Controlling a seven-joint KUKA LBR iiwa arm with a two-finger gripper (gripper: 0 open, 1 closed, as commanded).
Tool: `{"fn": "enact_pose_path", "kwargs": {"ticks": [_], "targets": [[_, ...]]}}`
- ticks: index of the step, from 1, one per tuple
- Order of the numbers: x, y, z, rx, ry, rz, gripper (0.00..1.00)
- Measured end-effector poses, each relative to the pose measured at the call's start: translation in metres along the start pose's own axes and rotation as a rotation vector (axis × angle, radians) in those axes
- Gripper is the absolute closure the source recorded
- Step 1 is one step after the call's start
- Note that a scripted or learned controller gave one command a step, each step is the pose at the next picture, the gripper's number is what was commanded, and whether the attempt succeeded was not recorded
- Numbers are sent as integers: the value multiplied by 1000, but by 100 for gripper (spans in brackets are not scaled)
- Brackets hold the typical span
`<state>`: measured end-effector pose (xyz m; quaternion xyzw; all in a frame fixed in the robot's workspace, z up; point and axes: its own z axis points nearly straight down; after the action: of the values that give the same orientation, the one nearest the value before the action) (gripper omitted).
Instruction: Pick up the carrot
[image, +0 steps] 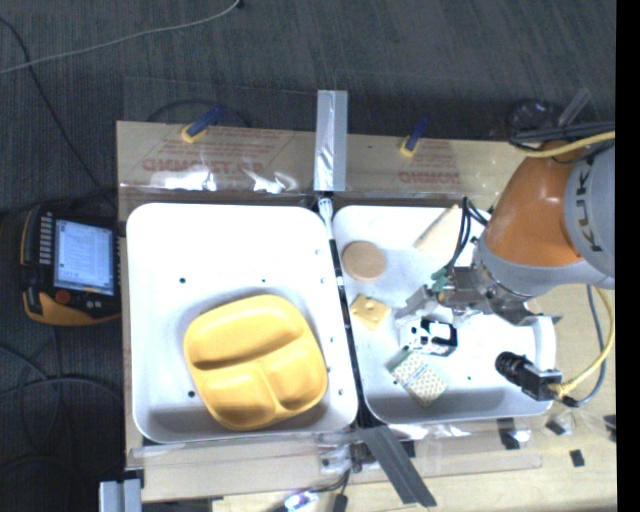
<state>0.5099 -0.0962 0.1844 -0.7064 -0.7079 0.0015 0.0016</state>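
The pincer (435, 335) hangs low over the right bin (480, 392); whether it is wide or narrow I cannot tell. Which object is the carrot I also cannot tell. At 6 o'clock, just beside it, lies a flat checkered packet (421, 377). At 9 o'clock is a pale yellow block (369, 312), and at 10 o'clock a round tan disc (364, 260). Further at 9 o'clock, the left bin (170, 250) holds a smooth yellow divided tray (257, 358).

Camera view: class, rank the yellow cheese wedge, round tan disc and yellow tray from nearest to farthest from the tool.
From the tool:
1. Yellow cheese wedge, right bin, by the divider.
2. Round tan disc, right bin, toward the back.
3. Yellow tray, left bin.
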Motion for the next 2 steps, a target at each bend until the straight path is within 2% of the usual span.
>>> {"fn": "enact_pose_path", "kwargs": {"ticks": [1, 2], "targets": [[1, 1, -8, 1, 1, -2, 100], [-69, 36, -93, -3, -3, 12, 100]]}}
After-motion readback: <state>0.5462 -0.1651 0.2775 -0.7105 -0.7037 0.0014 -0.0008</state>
